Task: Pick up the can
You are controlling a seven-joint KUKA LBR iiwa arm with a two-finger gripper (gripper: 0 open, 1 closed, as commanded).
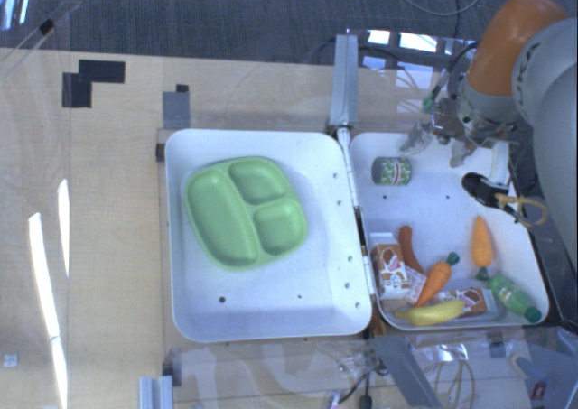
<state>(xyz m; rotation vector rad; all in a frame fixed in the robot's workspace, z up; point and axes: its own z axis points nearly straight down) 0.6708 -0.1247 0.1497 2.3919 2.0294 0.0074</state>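
One can [392,171] on side, green label, pale patch.

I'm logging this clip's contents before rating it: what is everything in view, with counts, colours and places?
bins: 2, white, side by side
plate: 1, green, three compartments, left bin
can: 1, green label, on its side, right bin, far left part
sausage: 1, reddish brown, right bin, middle
carrots: 2, orange, right bin, one beside the sausage, one nearer the right wall
banana: 1, yellow, right bin, near edge
bottle: 1, green, right bin, near right corner
packets: 2, orange and white, right bin, near edge
arm: 1, grey with orange band, top right
gripper: 1, open, holding nothing, right of the can
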